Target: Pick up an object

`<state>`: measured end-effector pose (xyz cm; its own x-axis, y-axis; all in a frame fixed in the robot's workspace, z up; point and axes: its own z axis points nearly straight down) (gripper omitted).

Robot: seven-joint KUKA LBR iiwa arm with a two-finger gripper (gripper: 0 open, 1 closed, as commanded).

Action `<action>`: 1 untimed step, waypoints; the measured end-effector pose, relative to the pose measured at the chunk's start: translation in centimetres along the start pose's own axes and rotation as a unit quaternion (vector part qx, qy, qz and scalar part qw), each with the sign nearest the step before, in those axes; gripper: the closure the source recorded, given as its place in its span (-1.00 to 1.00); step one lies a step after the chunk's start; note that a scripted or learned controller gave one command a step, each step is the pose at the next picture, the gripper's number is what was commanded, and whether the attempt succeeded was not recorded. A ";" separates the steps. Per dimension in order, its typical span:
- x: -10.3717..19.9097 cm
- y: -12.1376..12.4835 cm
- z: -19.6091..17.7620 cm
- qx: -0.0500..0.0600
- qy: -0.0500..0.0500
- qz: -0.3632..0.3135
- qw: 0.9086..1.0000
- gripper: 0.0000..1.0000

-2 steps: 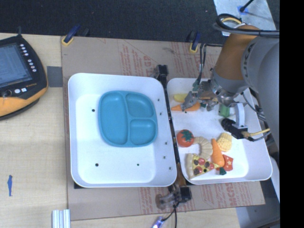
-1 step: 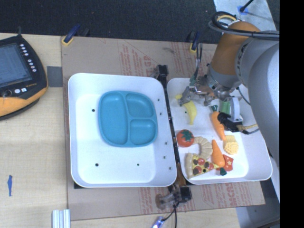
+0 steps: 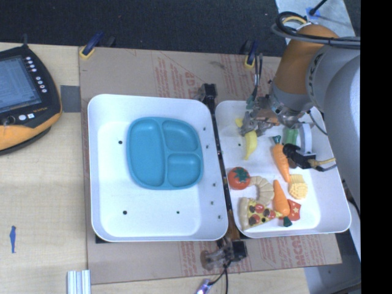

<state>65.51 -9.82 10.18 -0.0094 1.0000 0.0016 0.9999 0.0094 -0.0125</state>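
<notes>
Yellow plastic toy banana (image 3: 250,143): lies in the upper left part of the right-hand shallow white bin (image 3: 327,216), long axis running roughly up and down the frame, directly below the jaws and touching or nearly touching them; which of the two cannot be told.

Grey two-finger gripper (image 3: 251,127): hangs over the upper left corner of the right bin, at the end of the grey arm with an orange band (image 3: 300,57) that enters from the upper right of the frame. Whether the jaws are released or clenched cannot be told; the metal parts blur together at the banana's upper end.

Other contents of the right bin:
- orange toy carrot (image 3: 280,161), centre of the bin, slanted;
- second orange carrot (image 3: 280,198), lower down;
- red toy tomato with green top (image 3: 239,177), near the left wall;
- yellow toy corn piece (image 3: 297,187), right of centre;
- toy pizza slice (image 3: 257,212), lower left of the bin;
- small red piece (image 3: 294,211), beside the lower carrot.

Left-hand shallow white bin (image 3: 104,164): holds a blue divided plastic plate (image 3: 164,152) with three compartments, set near its centre.

Counter (image 3: 43,195): light wood, bearing an orange and black handheld control pendant (image 3: 21,100) at the frame's left edge.
</notes>
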 end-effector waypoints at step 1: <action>6.4 -1.2 -9.1 -0.006 0.000 0.002 1.000 1.00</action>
<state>64.36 -3.40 19.30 -0.0047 1.0000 0.0012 1.0000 0.0047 -0.0014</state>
